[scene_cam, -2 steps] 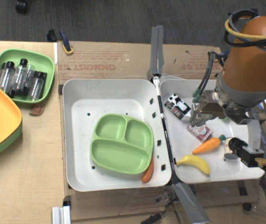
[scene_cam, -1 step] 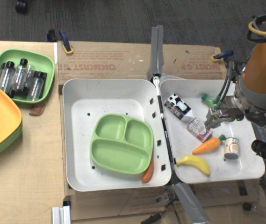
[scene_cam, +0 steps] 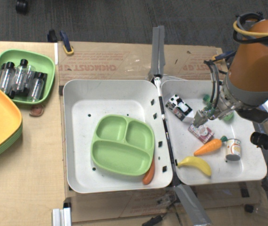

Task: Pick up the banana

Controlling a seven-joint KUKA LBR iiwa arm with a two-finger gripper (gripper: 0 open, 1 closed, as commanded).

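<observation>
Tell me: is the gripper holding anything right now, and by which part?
Nothing is visibly held. The gripper sits above the pink packet; the banana lies apart.

Beyond the far edge of your table (scene_cam: 20,48) you see dark grey carpet (scene_cam: 124,8), with a black chair castor (scene_cam: 22,4) resting on it well off toward the far left corner. The table itself is pale wood, and a sheet of brown cardboard (scene_cam: 110,62) printed with reddish lettering covers it under the two white bins (scene_cam: 72,126). A grey metal bar (scene_cam: 158,51) runs back between the bins toward the carpet. The light is even and soft, throwing only faint shadows. At the near edge, below the table, more grey metal framing (scene_cam: 190,206) and dark floor show.
</observation>
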